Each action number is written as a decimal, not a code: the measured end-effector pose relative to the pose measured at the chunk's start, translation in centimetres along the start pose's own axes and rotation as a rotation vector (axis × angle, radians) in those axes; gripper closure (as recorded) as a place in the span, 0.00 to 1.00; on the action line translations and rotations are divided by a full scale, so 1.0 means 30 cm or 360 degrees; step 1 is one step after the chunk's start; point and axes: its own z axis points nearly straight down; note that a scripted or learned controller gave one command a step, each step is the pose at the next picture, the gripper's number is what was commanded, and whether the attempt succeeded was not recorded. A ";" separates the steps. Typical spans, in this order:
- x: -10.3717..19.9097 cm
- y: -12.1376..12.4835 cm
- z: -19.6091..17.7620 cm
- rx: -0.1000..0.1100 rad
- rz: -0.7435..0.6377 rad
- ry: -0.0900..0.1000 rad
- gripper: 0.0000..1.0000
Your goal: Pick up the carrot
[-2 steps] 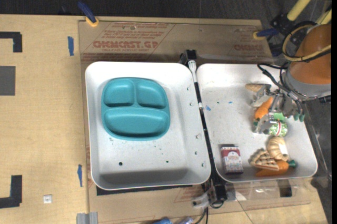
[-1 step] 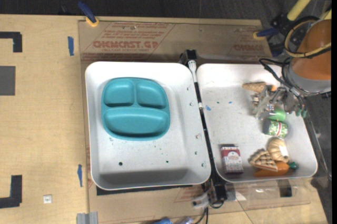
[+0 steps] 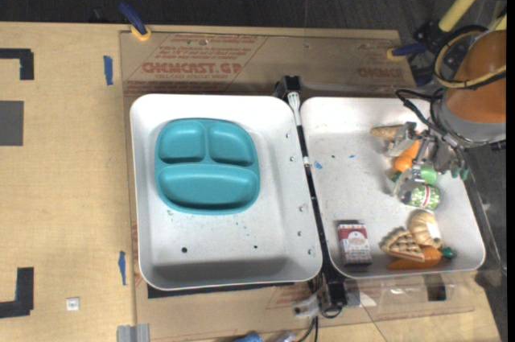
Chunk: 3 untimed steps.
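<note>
The arm reaches into the right bin [image 3: 354, 111] from the right, its gripper [image 3: 425, 149] low among a cluster of small things near the far right side, too cluttered to tell how it is set. An orange piece [image 3: 405, 158] lies just beside it, touching a green and white can [image 3: 422, 191]. The carrot [image 3: 420, 256] rests at the near right corner against a pale shell-like toy [image 3: 422, 228], near a small red box [image 3: 353, 241], while a teal divided plate [image 3: 208, 164] sits in the left bin [image 3: 153, 252].
</note>
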 end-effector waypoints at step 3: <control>0.200 0.056 -0.165 -0.0004 -0.0345 0.0031 0.00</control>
